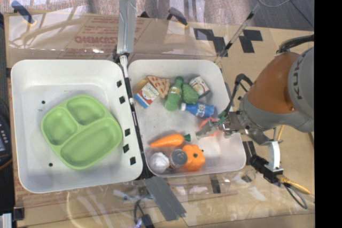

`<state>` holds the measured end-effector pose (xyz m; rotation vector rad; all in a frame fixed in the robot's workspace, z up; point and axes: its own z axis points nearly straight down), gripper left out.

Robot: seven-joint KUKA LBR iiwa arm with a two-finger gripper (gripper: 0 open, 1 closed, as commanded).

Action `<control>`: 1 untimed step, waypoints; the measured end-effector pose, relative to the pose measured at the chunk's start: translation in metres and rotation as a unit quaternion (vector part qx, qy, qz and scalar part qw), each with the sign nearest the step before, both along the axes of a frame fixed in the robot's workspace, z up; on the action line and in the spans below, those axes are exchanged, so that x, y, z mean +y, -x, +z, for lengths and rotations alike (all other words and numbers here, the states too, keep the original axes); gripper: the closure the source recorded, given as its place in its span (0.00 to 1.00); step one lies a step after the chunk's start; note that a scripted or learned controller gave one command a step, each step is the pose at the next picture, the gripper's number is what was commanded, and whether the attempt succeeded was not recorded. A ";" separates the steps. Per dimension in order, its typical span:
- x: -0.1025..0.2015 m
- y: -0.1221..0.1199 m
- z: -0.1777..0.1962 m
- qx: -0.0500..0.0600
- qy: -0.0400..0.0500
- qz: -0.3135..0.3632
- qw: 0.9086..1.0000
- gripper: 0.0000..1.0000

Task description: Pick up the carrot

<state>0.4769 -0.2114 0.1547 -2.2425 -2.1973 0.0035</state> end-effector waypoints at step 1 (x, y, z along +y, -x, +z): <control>0.073 -0.001 -0.064 0.000 -0.002 0.203 0.979 0.00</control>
